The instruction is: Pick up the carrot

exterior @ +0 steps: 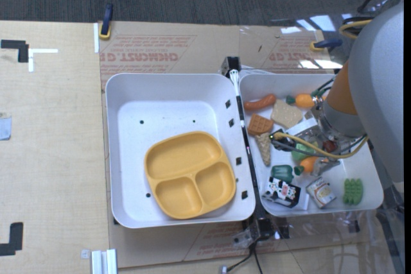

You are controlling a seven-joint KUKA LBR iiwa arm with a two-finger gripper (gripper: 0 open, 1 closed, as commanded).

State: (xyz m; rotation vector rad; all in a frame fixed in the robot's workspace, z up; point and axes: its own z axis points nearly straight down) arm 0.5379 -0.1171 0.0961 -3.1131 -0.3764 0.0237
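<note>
An orange piece with a green end, which looks like the carrot (302, 99), lies near the back of the right bin (359, 205), partly hidden by the arm's wrist. My gripper (312, 152) is low over the middle of that bin, in front of the carrot. A second small orange and green piece (307, 165) sits right at the gripper's tip. I cannot tell whether that piece is touched or merely beside the gripper.
The right bin also holds a sausage (260, 101), a bread slice (287, 115), a waffle (260, 124), a cone (264, 149), a dark green piece (282, 172), a black-and-white card (282, 191), a small carton (320, 192) and a green block (352, 190). A yellow divided plate (190, 173) lies in the left bin (122, 138).
</note>
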